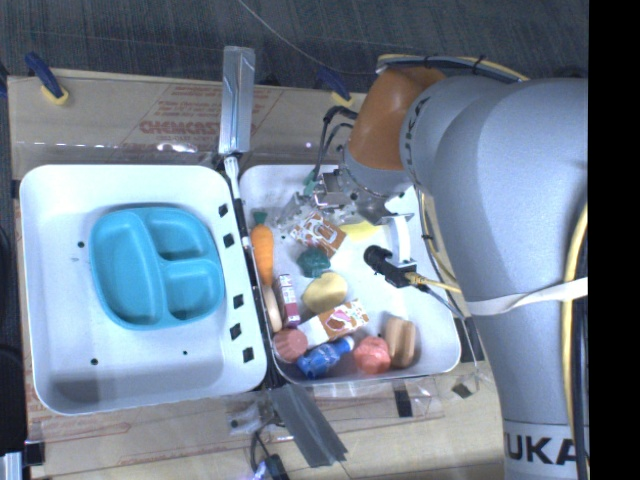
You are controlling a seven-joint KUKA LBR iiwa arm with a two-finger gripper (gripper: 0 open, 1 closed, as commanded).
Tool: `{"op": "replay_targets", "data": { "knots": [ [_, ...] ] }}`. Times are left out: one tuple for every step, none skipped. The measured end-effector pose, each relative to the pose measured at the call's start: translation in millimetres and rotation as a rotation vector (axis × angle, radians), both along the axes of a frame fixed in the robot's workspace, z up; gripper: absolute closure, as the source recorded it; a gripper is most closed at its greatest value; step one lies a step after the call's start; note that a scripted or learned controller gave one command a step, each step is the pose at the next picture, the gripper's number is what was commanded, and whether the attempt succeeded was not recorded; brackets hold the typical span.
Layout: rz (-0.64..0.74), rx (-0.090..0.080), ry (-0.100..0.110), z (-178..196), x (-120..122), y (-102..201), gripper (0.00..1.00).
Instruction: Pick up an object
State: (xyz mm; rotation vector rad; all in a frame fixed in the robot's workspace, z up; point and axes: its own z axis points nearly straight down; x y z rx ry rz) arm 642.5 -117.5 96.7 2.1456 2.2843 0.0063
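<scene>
The gripper (322, 200) hangs low over the far edge of the right bin (440, 353), above a crinkled snack packet (322, 232); whether it is apart or together cannot be told. A good grasp probably needs a straight descent centred on the packet, clear of the carrot (263, 252) along the bin's left wall.

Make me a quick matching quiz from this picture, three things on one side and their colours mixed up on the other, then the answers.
Things:
1. divided tray
2. carrot
3. bottle

Colours:
A. orange
B. dark blue
C. light blue

Pairs: 1-C, 2-A, 3-B. The divided tray lies in the left bin; the carrot and bottle lie in the right bin.
</scene>
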Motion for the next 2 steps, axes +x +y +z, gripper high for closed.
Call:
{"op": "replay_targets", "data": {
  "knots": [
    [0.003, 0.001, 0.007, 6.9, -1.7, 0.6, 1.0],
    [-0.013, 0.006, 0.001, 100.4, 16.6, 103.1, 1.0]
  ]
}}
